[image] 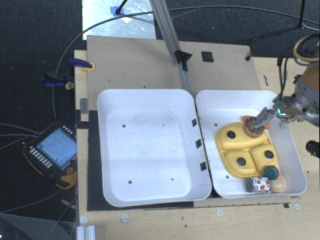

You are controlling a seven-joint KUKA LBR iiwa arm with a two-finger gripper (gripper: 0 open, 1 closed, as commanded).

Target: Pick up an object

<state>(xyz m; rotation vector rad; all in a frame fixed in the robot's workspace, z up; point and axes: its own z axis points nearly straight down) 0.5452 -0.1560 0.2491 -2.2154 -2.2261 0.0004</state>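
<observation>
Yellow toy [245, 151] lies just below-left of the tool [256, 125], which touches a small brown ring [249, 127]; its state cannot be told.

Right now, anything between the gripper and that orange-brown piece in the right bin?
Nothing visible. The gripper is already down on the orange-brown piece, which rests on the yellow moulded toy in the right bin. Whether it has a grip can't be told.
</observation>
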